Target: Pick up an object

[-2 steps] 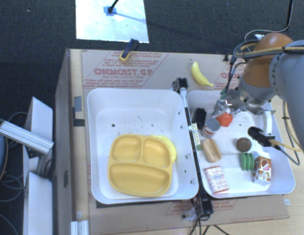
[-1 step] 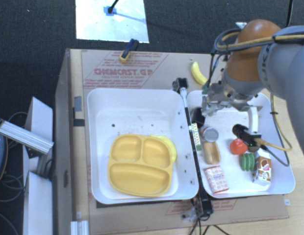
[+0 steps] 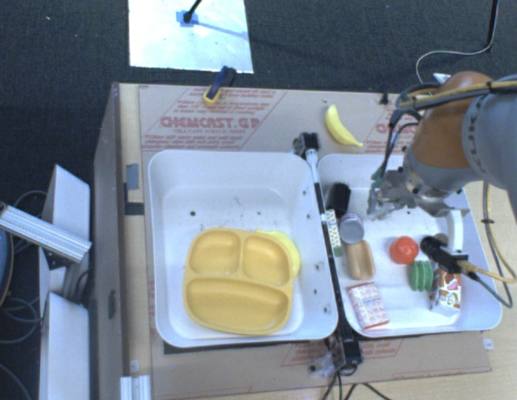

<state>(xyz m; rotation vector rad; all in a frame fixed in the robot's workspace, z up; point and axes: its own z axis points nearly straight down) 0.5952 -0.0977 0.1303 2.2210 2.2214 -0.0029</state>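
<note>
The arm (image 3: 459, 132) bends down over the right bin (image 3: 484, 307), its fingers (image 3: 382, 202) spread and holding nothing

Dark, speckled carpet (image 3: 342, 23) across the top and down the left side. On it, at the top, a pale square sheet (image 3: 190, 23) with a small blue piece and a thin dark rod slanting off toward the upper right. Below, a brown board (image 3: 242, 115) printed with red lettering, serving as the bench top. On its far edge, a small blue and yellow clamp (image 3: 218, 84). At the left, a white and silver metal frame (image 3: 54, 232), with black cables (image 3: 17, 311) looped on the floor beside it. Even, soft light, faint shadows only.
</note>
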